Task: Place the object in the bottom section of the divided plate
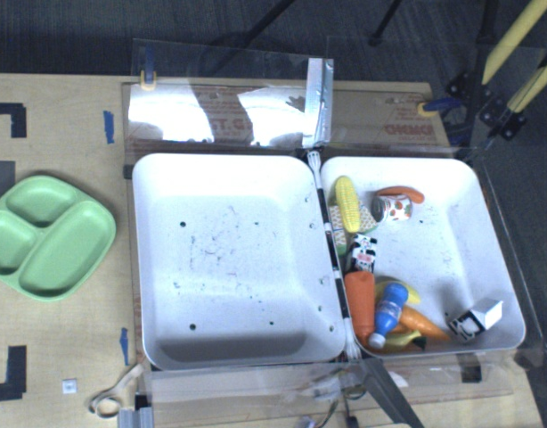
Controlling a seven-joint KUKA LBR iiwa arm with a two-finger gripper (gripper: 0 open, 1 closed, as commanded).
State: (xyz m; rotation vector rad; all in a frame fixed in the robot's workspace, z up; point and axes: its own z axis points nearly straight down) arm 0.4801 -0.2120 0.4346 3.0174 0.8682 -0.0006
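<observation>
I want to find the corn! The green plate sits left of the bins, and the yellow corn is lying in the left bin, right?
Not quite. The camera view shows the yellow corn lying in the right bin, close to the wall it shares with the left bin. The rest is right: the green plate sits left of the bins.

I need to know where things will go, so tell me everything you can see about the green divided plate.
The green divided plate lies flat on the wooden bench, left of the left white bin and apart from it. It looks like smooth pale green plastic with rounded corners, turned at a slant. Raised ridges split it into two small sections and one long large section. Nothing lies in it.
</observation>
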